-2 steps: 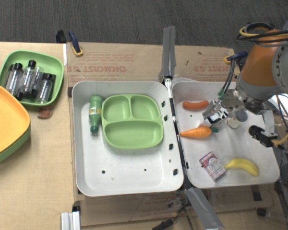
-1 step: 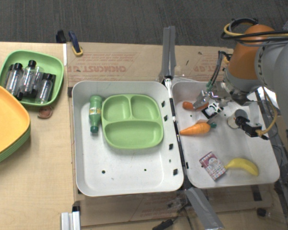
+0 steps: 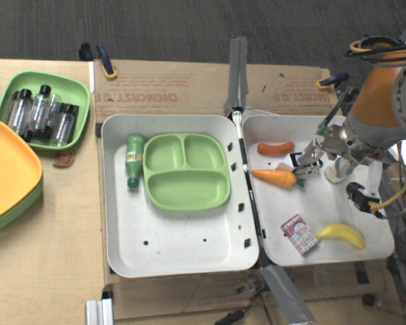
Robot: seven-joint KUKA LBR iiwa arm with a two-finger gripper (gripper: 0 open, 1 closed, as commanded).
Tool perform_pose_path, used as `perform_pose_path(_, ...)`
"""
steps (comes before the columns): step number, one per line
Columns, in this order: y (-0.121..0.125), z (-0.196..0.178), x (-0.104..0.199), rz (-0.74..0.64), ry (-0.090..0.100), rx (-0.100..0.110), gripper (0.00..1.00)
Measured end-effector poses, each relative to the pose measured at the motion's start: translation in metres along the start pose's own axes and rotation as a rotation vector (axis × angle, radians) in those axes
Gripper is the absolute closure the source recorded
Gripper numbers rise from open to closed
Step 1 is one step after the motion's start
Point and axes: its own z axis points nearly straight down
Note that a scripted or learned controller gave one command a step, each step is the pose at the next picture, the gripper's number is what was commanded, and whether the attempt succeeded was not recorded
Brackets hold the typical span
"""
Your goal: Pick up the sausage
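The sausage (image 3: 276, 148) is a short reddish-orange link lying flat near the back left of the right bin (image 3: 365, 252). My gripper (image 3: 307, 164) hangs low over that bin just to the sausage's right, its dark fingertips close above the leafy end of a carrot (image 3: 274, 177). The sausage lies apart from the fingertips, with nothing visibly held between them. The arm with its orange band (image 3: 382, 97) comes in from the right.
A carrot lies just in front of the sausage. A banana (image 3: 343, 234) and a small red-and-white packet (image 3: 300, 234) sit at the right bin's front. The left bin (image 3: 122, 249) holds a green divided plate (image 3: 186, 170) and a green bottle (image 3: 134, 160).
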Motion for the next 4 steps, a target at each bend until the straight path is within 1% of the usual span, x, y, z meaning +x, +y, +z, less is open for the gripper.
perform_pose_path(1, -0.061, -0.052, 0.045, -0.087, 0.0, 0.001, 0.0)
perform_pose_path(2, -0.018, 0.047, 0.039, -0.25, 0.0, 0.0, 0.0)
perform_pose_path(3, 0.01, 0.046, 0.051, -0.363, -0.001, -0.003, 0.0)
perform_pose_path(4, 0.049, 0.054, 0.065, -0.435, 0.001, 0.049, 0.0)
